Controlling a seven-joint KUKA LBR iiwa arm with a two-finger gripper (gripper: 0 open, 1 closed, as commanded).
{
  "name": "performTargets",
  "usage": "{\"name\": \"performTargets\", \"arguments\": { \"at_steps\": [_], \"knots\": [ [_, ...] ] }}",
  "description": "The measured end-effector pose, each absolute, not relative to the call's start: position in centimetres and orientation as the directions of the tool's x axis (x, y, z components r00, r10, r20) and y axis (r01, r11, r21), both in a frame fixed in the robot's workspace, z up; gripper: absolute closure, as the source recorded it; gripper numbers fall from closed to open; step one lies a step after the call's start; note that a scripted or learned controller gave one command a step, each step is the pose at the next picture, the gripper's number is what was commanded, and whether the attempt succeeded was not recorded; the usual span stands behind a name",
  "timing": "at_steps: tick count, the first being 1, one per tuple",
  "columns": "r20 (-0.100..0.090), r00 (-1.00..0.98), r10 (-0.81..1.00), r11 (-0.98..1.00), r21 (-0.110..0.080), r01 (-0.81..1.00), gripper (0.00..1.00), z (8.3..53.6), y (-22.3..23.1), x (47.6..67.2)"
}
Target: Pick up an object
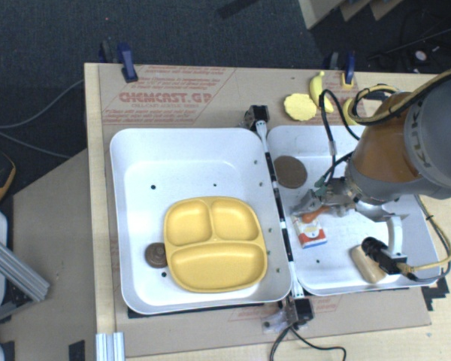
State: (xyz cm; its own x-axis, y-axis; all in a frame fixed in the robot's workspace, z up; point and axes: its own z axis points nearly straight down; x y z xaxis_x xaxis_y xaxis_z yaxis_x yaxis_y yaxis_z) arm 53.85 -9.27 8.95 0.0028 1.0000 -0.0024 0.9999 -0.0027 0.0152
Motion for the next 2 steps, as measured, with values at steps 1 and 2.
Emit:
{"name": "performTargets", "arguments": {
  "at_steps": [1, 2],
  "knots": [
    [0.0, -0.001, 1.0, 0.001, 0.004, 1.0, 0.0, 8.76, -9.21, 54.91],
    [0.003, -0.001, 1.0, 0.001, 0.005, 1.0, 0.0, 8.78, -9.96, 55.61]
  ]
}}
